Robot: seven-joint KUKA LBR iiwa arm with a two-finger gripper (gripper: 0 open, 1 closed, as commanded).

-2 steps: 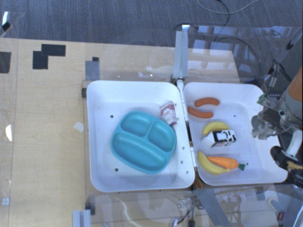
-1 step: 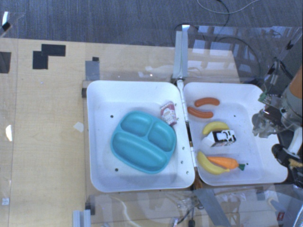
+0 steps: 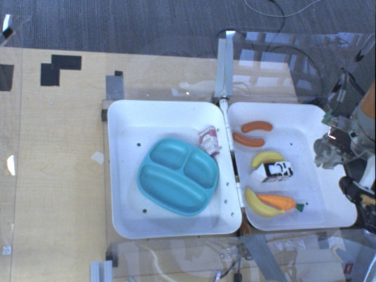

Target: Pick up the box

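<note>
1. The arm enters over the desk's right edge, its orange band up near the right bin's back right corner.
2. The claw hangs over that bin's right rim, about halfway along it, pointing toward the bin's middle; whether it is clenched or released cannot be told.
3. The box, white with black markings, lies near the right bin's middle, well apart from the claw.
4. A yellow banana touches the box's back side.
5. Another banana and a carrot lie toward the front edge; two sausages lie toward the back.
6. The left bin carries a blue divided plate and a small red packet.
</note>
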